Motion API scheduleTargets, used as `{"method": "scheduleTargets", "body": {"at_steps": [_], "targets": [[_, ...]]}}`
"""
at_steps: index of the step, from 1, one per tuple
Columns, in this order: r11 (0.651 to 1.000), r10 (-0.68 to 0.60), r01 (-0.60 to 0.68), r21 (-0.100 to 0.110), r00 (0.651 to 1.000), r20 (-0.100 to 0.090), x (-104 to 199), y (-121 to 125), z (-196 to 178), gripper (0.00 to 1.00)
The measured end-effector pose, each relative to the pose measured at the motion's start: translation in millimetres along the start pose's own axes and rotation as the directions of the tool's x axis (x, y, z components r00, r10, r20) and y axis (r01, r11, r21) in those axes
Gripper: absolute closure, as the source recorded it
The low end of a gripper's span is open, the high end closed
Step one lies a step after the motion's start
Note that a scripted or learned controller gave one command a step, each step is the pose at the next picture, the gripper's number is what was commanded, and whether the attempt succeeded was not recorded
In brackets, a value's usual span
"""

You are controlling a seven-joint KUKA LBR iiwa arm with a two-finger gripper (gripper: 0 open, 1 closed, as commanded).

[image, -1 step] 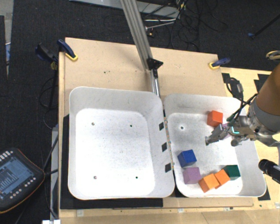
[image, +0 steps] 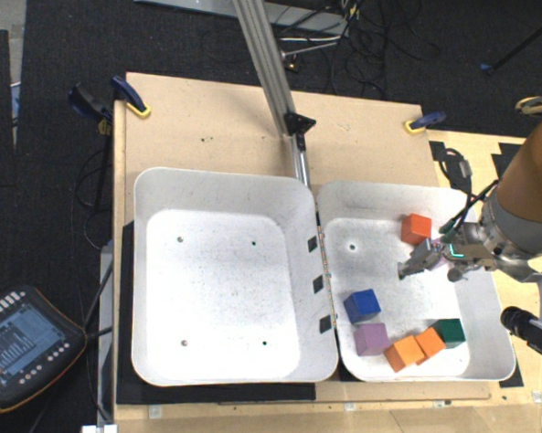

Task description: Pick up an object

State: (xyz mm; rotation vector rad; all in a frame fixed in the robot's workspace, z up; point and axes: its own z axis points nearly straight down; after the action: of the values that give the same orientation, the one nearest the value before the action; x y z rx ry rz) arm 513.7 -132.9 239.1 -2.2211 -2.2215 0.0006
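Observation:
The right bin [image: 363, 207] holds several small blocks. An orange block [image: 416, 228] lies near its back right. A blue block [image: 363, 305] sits toward the middle front, with a purple block [image: 370, 338] just in front of it. Another orange block [image: 406, 348] and a green block [image: 448, 333] lie at the front right. My gripper [image: 418, 264] hangs over the bin's right part, just in front of the back orange block, pointing left. Nothing shows between its fingers.
The left bin [image: 153, 195] lies beside the right one on the wooden bench. A metal pole [image: 268, 60] slants in from the back to the bins' shared edge. Clamps [image: 130, 98] sit at the bench's back corners. A teach pendant [image: 16, 344] lies at the lower left.

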Motion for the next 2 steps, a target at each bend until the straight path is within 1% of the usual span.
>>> {"method": "scheduleTargets", "body": {"at_steps": [1,2], "targets": [[1.0,0.002,-0.002,0.006,1.0,-0.001,-1,0,64,0.0],[1.0,0.002,-0.002,0.0,1.0,-0.001,3,5,107,0.0]]}}
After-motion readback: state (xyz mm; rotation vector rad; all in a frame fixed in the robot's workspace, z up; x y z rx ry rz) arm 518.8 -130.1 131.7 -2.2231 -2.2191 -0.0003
